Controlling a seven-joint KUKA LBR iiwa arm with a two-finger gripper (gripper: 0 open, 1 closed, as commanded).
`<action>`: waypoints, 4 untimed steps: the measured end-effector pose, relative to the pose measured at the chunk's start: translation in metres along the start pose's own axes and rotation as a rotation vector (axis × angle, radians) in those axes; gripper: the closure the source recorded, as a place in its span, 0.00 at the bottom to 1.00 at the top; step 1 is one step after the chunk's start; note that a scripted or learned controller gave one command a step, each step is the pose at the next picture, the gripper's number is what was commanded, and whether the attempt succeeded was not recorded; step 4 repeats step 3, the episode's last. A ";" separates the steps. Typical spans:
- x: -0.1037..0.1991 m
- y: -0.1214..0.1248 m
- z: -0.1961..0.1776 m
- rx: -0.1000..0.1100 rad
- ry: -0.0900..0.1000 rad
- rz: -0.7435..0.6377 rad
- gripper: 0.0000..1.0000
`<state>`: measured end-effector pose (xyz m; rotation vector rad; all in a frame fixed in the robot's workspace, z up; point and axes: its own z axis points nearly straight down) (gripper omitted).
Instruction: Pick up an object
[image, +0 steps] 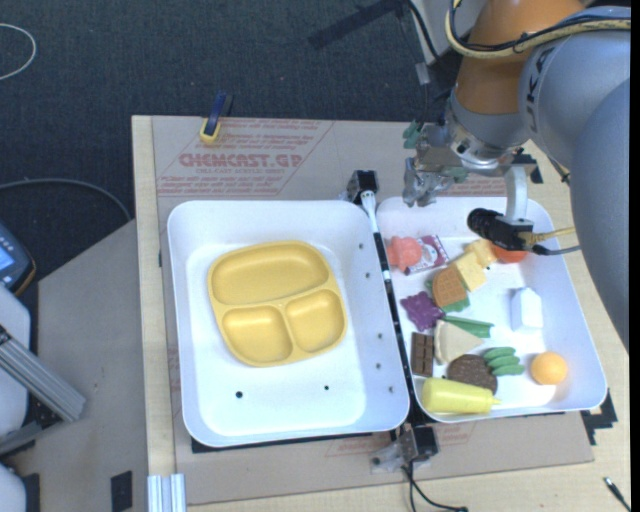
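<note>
The gripper (432, 185) hangs above the far left corner of the right bin (570, 318); whether it grips anything cannot be told. Glossy plastic play food fills that bin, an orange ball (547, 368) near its right edge. A yellow three-compartment tray (276, 300) occupies the left bin (190, 330). Cardboard (250, 160) reads "CHEMCAST GP".

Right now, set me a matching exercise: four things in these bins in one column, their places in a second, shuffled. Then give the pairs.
Things:
1. yellow divided tray
2. orange ball
3. yellow banana
4. gripper

Places:
A. near edge of the right bin, by the divider
B. above the right bin's far left corner
C. middle of the left bin
D. right bin's near right corner

Pairs: 1-C, 2-D, 3-A, 4-B
</note>
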<state>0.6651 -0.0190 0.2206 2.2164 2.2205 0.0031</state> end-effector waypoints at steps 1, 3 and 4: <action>-0.001 -0.002 0.002 0.005 0.001 0.001 1.00; -0.009 -0.002 -0.005 0.001 0.000 0.001 1.00; -0.009 -0.002 -0.005 0.001 0.000 0.001 1.00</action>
